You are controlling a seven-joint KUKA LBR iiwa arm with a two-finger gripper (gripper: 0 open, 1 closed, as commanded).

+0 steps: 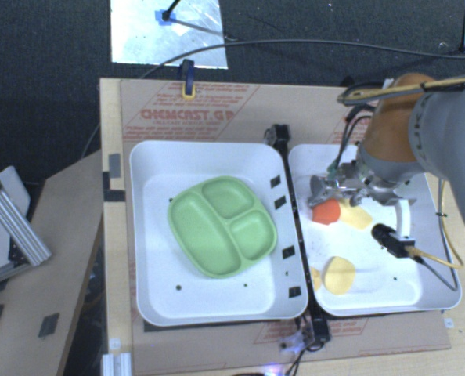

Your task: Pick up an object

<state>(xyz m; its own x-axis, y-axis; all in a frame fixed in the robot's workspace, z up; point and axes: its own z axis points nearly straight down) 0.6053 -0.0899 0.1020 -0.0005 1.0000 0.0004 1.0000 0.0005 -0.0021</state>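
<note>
Green divided plate [221, 225] in left bin [150, 210]; orange ball [326, 212] in right bin [389, 292].

A robotics lab: a grey robot arm [440, 128] with an orange band reaches over two white bins [150, 210] on a worktop [111, 116]. The worktop is covered by a brown protective sheet [217, 104] printed CHEMCAST GP. Aluminium framing [13, 225] stands beside its left edge, and cables [334, 45] trail beyond its far edge.

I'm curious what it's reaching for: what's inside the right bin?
An orange-red piece below the gripper, a pale yellow piece beside it, a round yellow piece near the front. The arm covers the bin's back.
</note>
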